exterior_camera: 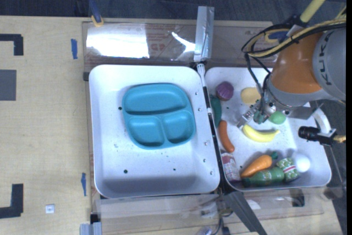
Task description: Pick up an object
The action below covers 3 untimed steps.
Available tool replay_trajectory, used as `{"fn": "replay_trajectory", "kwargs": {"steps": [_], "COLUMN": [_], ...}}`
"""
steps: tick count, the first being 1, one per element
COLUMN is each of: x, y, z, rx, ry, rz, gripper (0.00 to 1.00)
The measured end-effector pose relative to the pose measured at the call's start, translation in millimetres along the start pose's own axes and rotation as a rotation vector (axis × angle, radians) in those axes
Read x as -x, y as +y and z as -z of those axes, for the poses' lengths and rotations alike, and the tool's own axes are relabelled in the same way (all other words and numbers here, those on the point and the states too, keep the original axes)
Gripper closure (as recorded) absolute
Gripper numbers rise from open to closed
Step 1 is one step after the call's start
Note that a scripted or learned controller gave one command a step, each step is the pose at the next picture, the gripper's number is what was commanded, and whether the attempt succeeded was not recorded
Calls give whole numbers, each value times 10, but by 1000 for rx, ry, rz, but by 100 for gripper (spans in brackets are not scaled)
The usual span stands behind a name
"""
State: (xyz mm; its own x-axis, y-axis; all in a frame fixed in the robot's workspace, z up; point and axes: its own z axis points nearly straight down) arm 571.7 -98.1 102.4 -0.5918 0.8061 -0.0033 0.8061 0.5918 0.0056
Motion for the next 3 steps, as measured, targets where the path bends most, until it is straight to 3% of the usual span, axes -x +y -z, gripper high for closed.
{"fn": "replay_trajectory", "kwargs": {"steps": [1,2,3], "x": [-63,-63,57], "y": [512,492,-340], "z": [856,827,-145], "rx": [2,-3,-1], "ry": [-2,1,-2], "rz": [-92,-94,-50], "gripper": [100,0,0]}}
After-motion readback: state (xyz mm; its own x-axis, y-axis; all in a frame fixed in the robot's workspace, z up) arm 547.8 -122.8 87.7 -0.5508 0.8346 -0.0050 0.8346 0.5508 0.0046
